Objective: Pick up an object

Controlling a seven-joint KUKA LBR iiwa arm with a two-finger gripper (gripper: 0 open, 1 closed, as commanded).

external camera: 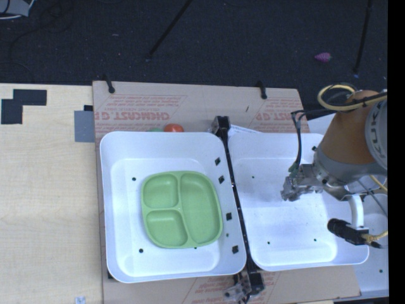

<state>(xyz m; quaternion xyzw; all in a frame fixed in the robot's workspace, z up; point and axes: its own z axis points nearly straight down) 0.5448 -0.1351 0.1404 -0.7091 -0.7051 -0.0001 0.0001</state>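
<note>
My tool [292,192] hangs low at the frame's right, over the right bin [297,258]; whether it is clenched I cannot tell. The green plate [181,209] lies left of centre in the left bin [120,170], well apart.

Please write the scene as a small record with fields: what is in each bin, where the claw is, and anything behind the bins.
left bin: green plate with three compartments, lying flat
right bin: claw above its floor
claw: over right bin, near its right half
arm: enters from the right
behind left bin: small red object on the cardboard
</note>
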